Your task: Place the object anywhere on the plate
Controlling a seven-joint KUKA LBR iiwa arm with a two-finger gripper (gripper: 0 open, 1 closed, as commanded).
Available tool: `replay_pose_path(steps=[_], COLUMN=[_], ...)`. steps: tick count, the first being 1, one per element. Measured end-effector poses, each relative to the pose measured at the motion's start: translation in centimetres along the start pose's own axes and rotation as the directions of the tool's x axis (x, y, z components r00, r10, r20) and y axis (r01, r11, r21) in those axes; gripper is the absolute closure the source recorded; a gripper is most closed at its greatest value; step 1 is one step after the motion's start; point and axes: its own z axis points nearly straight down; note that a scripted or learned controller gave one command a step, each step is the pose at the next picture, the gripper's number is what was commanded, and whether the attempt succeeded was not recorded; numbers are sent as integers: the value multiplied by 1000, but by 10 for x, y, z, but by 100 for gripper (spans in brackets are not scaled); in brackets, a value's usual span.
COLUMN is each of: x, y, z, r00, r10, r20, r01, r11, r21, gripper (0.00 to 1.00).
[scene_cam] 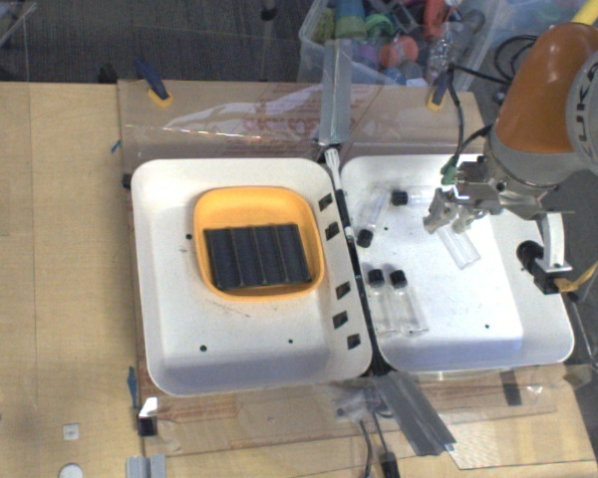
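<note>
Two shallow white bins sit side by side on the wooden bench. The left bin (169, 347) carries an orange plate (259, 204) with rounded corners, and a dark ribbed rectangular block (256, 256) lies flat across the plate's middle and lower part. The right bin (498, 342) holds several small clear vials with black caps: one vial (372, 222) lies slanted near the divider in the upper part, two more vials (401, 302) lie close together just below the middle of the bin, and a small black cap (399, 198) sits alone higher up. The arm (553, 93), grey with its orange band, reaches in from the right over the right bin's upper right part, and the gripper (454, 215) hangs at its end above the bin floor. A clear vial (461, 248) shows directly beneath the gripper's tip, slanting down and to the right; whether the fingers clamp it or it merely lies on the bin under them cannot be told, and the spread of the pincer cannot be made out either. This vial is well apart from the orange plate, on the far side of the divider between the bins. Behind the bins stands a clear tub (399, 18) of mixed coloured items, and a blue clamp (154, 86) rests on the bench near the left bin's upper corner.
</note>
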Motion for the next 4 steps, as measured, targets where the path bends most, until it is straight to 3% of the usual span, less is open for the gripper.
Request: replay_pose_path(steps=[1,2,3,4], x=[20,17,37,47], y=[27,61,69,69], z=[-40,-19,-34,-16], r00=[999,996,991,914], r10=[-45,-91,-131,-406], r20=[0,1,1,-2], r01=[45,91,131,406], r11=[999,996,991,914], r21=[-2,-3,-4,0], gripper=[100,100,100,100])
